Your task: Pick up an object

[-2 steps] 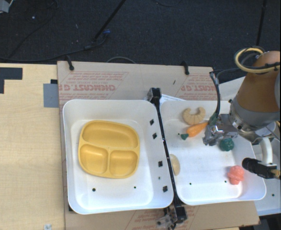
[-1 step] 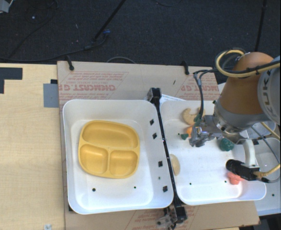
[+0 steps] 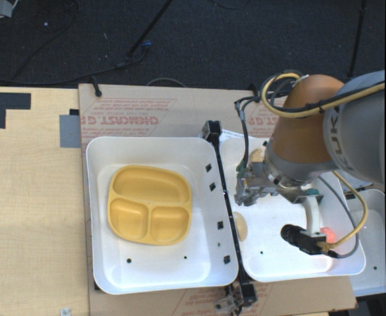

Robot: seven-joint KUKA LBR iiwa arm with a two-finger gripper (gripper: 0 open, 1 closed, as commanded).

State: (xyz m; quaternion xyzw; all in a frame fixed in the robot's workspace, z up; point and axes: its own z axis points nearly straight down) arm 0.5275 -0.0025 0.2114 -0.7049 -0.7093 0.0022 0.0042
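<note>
The arm reaches in from the right and hangs over the right bin (image 3: pixel 271 268). My gripper (image 3: pixel 246 193) is low over that bin's left side, close to the divider between the bins. A small round tan object (image 3: pixel 240 228) lies on the bin floor just below the gripper in the view, apart from it. Another pale tan object (image 3: pixel 254 157) peeks out beside the wrist, near the bin's back. A yellow divided plate (image 3: pixel 150 205) lies flat in the left bin (image 3: pixel 100 255).
The black divider rail (image 3: pixel 224 203) runs between the two bins right beside the gripper. The arm's bulk hides much of the right bin's back. Brown cardboard (image 3: pixel 133 114) lies under the bins, on a pale wooden bench (image 3: pixel 28 209).
</note>
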